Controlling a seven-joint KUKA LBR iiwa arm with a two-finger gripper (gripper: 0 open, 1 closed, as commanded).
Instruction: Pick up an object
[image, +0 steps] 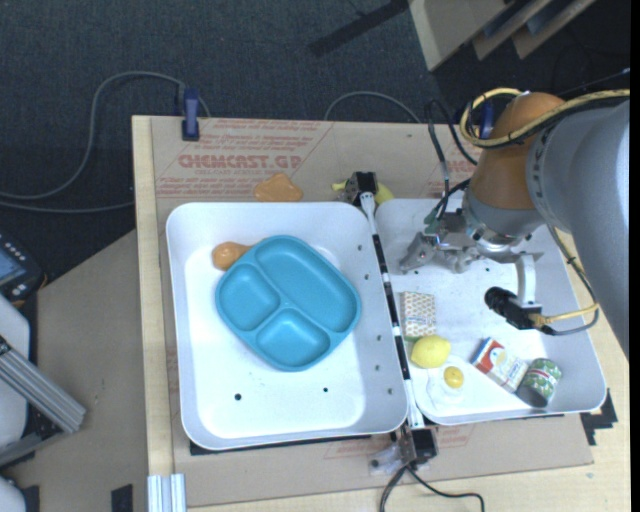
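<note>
My gripper (436, 260) hangs over the back left part of the right bin (570, 300), open, with nothing between its fingers. In front of it lies a patterned packet (418, 312), and nearer the front a yellow lemon (431, 351) and a toy fried egg (450, 380). A red and white carton (497, 362) and a green can (541, 380) lie at the front right of that bin. None of them touches the gripper.
The left bin (200, 380) holds a blue divided plate (288, 300) with a small orange thing (228, 255) behind it. An orange piece (277, 188) and a yellow and black object (362, 186) lie on the bench behind the bins.
</note>
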